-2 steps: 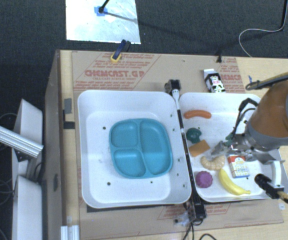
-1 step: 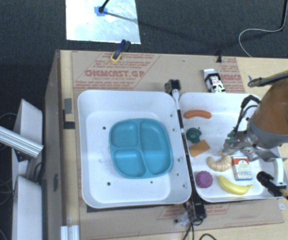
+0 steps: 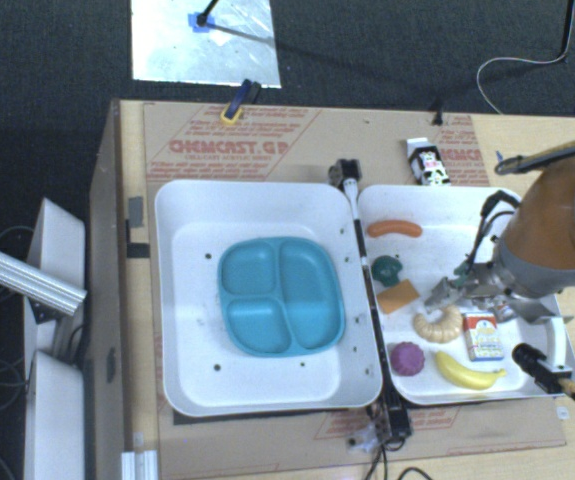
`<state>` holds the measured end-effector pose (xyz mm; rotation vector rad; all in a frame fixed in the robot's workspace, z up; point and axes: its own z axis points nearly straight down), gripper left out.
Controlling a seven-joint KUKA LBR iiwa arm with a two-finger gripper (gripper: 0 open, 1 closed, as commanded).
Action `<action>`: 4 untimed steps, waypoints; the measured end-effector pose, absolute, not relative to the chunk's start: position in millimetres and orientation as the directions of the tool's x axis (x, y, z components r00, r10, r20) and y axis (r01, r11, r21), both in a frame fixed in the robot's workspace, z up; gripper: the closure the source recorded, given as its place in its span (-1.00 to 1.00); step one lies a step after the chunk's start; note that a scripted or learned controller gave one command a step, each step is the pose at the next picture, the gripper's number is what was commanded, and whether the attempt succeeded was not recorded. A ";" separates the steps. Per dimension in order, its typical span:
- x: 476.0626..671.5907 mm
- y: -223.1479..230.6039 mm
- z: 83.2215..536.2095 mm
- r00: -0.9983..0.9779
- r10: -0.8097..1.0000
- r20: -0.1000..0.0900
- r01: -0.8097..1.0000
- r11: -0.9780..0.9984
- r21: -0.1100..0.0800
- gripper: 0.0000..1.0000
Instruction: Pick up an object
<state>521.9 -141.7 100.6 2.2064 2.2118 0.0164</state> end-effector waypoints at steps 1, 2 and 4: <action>592.6 -85.5 113.6 -0.003 1.000 0.000 1.000 0.003 0.003 -1.00; 550.6 -149.9 84.2 0.000 1.000 -0.002 1.000 0.000 0.000 -1.00; 551.0 -143.7 84.7 -0.001 1.000 -0.001 1.000 0.001 0.002 -1.00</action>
